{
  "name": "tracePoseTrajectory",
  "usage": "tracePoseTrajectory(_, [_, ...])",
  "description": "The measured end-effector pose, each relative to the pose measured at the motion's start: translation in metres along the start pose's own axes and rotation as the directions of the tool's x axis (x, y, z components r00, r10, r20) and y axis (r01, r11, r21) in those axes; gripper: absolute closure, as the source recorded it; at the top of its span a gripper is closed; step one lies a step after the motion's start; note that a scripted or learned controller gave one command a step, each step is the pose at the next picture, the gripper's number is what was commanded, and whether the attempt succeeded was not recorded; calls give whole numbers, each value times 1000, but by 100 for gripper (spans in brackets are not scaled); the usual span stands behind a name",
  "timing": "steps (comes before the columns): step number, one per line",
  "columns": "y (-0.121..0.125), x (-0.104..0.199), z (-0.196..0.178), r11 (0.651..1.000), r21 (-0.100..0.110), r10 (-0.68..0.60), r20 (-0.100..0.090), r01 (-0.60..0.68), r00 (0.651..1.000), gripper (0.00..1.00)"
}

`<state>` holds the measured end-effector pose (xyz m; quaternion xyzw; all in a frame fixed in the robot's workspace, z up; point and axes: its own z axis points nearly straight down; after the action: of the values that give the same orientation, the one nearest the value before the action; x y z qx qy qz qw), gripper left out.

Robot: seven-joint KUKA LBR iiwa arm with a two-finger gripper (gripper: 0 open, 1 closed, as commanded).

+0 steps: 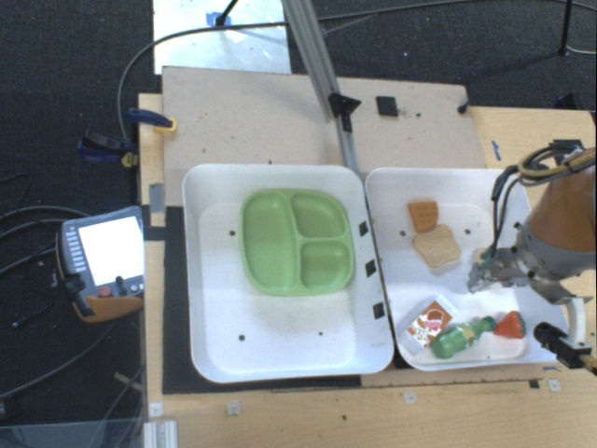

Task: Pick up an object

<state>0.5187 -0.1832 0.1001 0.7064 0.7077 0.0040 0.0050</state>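
The right bin (392, 194) holds several small items. An orange block (423, 216) lies near its back, with a tan bread slice (437, 247) just in front of it. Along the front wall lie a red-and-white packet (427, 325), a green bottle (459, 337) and a small red piece (509, 325). My gripper (487, 273) hangs low over the right side of this bin, right of the bread slice and above the red piece. Nothing shows between its fingers.
The left bin (215, 278) holds a green divided plate (298, 242). A metal pole (317, 54) slants across the back board. A tablet-like pendant (103, 259) and cables lie off the bench to the left.
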Motion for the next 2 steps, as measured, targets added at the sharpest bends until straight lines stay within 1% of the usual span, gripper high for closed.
tracePoseTrajectory(1, [4,6,-62,1000,5,-4,1,4,1000,100])
tracePoseTrajectory(2, [2,4,-107,1000,6,-3,1,3,1000,100])
